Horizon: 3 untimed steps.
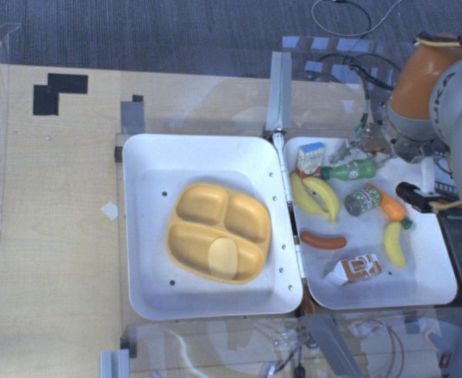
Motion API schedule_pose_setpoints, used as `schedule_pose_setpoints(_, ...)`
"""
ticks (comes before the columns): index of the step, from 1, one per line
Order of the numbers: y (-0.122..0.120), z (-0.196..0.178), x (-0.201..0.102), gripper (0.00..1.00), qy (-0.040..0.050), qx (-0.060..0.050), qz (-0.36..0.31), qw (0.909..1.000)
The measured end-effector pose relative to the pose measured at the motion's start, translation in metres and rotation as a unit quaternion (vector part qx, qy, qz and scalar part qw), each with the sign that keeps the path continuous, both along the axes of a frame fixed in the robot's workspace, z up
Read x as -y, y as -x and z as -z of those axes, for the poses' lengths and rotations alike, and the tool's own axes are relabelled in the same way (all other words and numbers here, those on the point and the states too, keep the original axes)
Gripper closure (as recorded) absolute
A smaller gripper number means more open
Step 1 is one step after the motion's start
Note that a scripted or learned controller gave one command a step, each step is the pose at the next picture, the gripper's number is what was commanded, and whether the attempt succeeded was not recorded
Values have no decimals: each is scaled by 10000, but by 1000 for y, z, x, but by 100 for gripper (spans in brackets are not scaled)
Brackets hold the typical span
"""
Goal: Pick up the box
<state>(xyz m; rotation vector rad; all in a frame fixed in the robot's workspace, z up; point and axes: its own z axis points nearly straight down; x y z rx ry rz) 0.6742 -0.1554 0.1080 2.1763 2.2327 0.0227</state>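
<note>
A small white box (311, 157) with a blue top and a red-and-yellow label stands at the far left corner of the right bin (435, 290). A brown-and-white carton (355, 268) lies on its side near that bin's front. My gripper (367, 138) hangs over the bin's far edge, above the cap end of a green bottle (355, 169). It is about a box-width to the right of the white box and not touching it. The grey arm with its orange band (419, 77) reaches in from the upper right.
The right bin also holds two bananas (317, 195), a green can (363, 200), a carrot (391, 206), a sausage (322, 241) and a small banana (393, 244). The left bin (140, 235) holds a yellow divided plate (219, 231). A metal post (279, 93) stands behind the bins.
</note>
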Motion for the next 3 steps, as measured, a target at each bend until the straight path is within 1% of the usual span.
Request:
schedule_pose_setpoints(1, 7, 17, -3, 0, -19, -69, 209, 9998)
schedule_pose_setpoints(2, 5, 3, -4, 100, -11, -31, 186, 9998)
schedule_pose_setpoints(3, 4, -79, -83, 100, -55, -95, 1514, 9884)
